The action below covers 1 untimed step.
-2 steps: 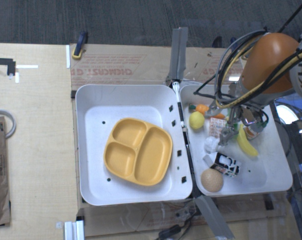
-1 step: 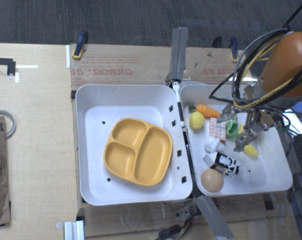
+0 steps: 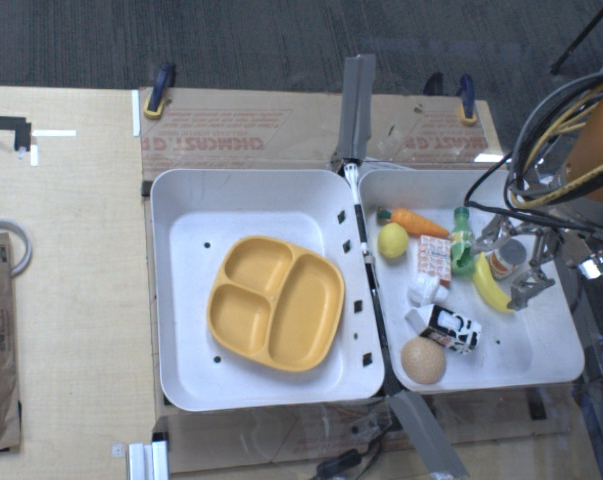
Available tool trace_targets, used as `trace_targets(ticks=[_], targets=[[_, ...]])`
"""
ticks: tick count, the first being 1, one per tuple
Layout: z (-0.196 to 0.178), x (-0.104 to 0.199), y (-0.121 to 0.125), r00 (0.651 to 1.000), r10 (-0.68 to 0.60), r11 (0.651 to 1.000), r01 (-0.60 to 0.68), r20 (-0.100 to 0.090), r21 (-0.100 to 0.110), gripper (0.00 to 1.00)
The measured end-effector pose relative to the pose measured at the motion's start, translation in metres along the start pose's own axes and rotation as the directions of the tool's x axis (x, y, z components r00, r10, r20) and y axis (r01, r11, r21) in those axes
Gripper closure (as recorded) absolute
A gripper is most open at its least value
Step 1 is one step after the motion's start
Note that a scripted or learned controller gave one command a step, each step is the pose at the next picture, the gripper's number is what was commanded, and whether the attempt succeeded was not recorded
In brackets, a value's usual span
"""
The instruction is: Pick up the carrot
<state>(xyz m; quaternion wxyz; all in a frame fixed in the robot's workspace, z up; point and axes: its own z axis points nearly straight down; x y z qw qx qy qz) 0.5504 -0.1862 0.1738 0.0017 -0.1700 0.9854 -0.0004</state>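
Note:
The orange carrot [image 3: 421, 222] lies at the back of the right bin [image 3: 551, 363], its tip pointing left toward a yellow lemon [image 3: 392, 240]. My gripper [image 3: 514, 260] hangs over the right side of that bin, well to the right of the carrot and a little nearer the front. Its fingers [image 3: 530, 288] are spread open. A small round can [image 3: 500, 259] shows beneath them, and I cannot tell whether they touch it. Nothing is held.
Near the carrot are a green bottle [image 3: 462, 238], a banana [image 3: 491, 284], a red-and-white packet [image 3: 433, 258], a black-and-white toy [image 3: 452, 329] and a tan ball [image 3: 423, 360]. The left bin [image 3: 181, 268] holds a yellow divided plate [image 3: 276, 303].

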Motion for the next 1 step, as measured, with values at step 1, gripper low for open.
trace_targets(ticks=[1], targets=[[-0.0892, -0.0652, 0.0078, 0.993, -0.121, 0.993, 0.121, 0.003, 0.001, 0.00]])
